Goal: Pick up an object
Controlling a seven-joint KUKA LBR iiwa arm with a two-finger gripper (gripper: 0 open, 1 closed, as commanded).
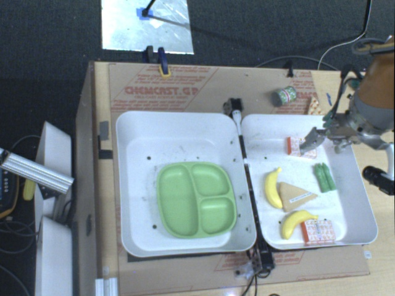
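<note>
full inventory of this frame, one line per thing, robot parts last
bins: 2, white, side by side on bench
divided plate: 1, green, left bin
bananas: 2, yellow, right bin, centre and lower
wedge: 1, tan, right bin, between the bananas
small packets: 2, red-white, right bin, top and bottom
green object: 1, right bin, right side
can: 1, green, bench beyond right bin
gripper: 1, grey, over right bin's top

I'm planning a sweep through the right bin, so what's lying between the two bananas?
In the camera view, a tan wedge-shaped piece lies between the upper banana and the lower banana, beside the upper one.
</note>
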